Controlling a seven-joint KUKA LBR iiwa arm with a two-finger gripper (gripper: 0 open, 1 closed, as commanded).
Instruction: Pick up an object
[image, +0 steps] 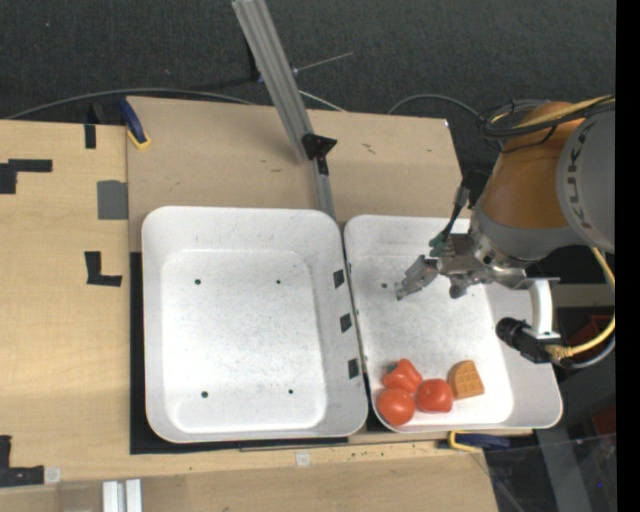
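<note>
Down along the near edge of the wooden surface sits the left bin, a shallow white tray speckled with fine dark dots and a few small holes in its floor. Black tape marks dot the wood off to its left, and a blue and yellow clamp sits at the far corner of the lighter board. A grey metal rail slants down from the top and ends just above the seam between the two trays.

Moving right, the right bin butts against the first one. In its near corner three red pieces are bunched together, touching each other, and a small orange block lies just beside them on the right.

Farther back in that bin hangs the claw, pointing left and low over the bare white floor, well apart from the cluster of pieces. Its fingers look slightly apart, with nothing between them. Behind it the grey arm with its orange band comes in from the right, and a black cable with a yellow strand loops beside the tray.
</note>
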